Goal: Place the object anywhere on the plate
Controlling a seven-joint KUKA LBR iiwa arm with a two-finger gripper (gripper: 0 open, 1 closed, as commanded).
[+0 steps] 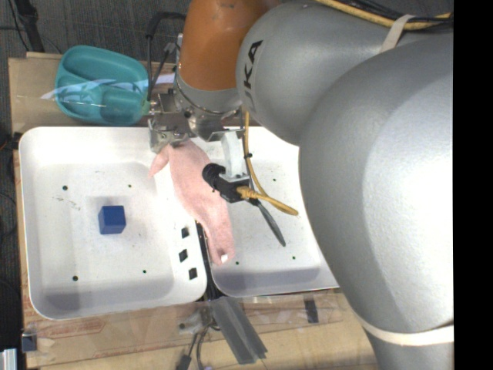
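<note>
Camera view shows the pink cloth (202, 199) hanging from the tool (168, 136), which is clenched on the cloth's bunched upper end. The rest trails down in a long strip. Seen from the teal plate (96, 83), the cloth is just to the right and toward the camera, its top close to the plate's right rim and its loose tail well away from it. The plate stands on the bench (17, 75), and both white bins lie on its camera side: the left bin (31, 206) right beside it, the right bin (269, 280) farther off. A blue cube (112, 219) rests in the left bin, well apart from the plate.

Judging from this, the main risk is the long tail. If the tool lets go with only the top above the plate, the weight of the hanging part may pull the cloth off the rim. The plate looks light, so a dragging cloth might nudge it.

Count: one cloth, one plate, one cube, two bins, one tool.
</note>
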